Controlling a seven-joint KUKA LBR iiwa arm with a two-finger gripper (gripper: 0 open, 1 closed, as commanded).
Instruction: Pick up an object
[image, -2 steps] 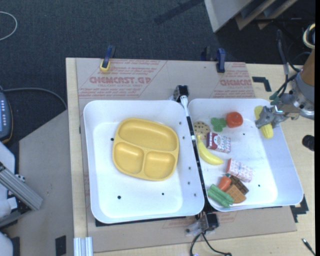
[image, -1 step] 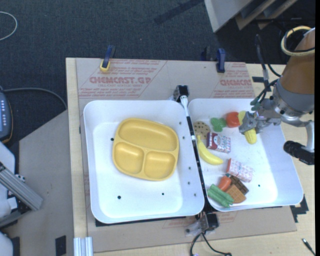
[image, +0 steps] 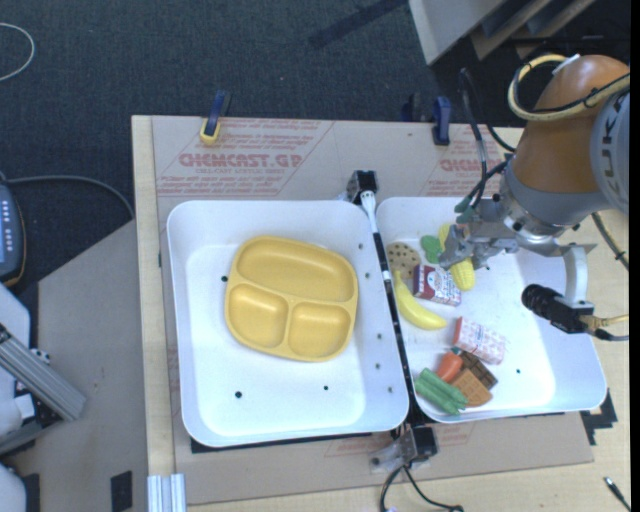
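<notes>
A: Any readable text from where you stand?

B: Red print on the board (image: 250, 150) under the bins reads roughly "CHEMCAST GP". The small packets in the bin have print too, too small to read.

A: What's in the right bin (image: 560, 370)?

B: A cluster along its left side: round brown cookie (image: 402, 255) at top, red packet (image: 437, 284) just beside it, banana (image: 418, 311) lying below them along the divider. Lower down, a pink-and-white packet (image: 481, 340), then an orange carrot (image: 450, 366), a brown block (image: 478, 378) and a green pod (image: 441, 391) bunched together near the front rim.

A: Gripper?

B: The gripper (image: 462, 252) is down in the right bin, over a yellow piece (image: 463, 275) and a green piece (image: 432, 245), near the red packet. Jaw state: cannot tell, wrist and cables block it.

A: Left bin (image: 200, 330)?

B: One yellow divided plate (image: 291, 297) with three compartments, well apart from the arm.
</notes>
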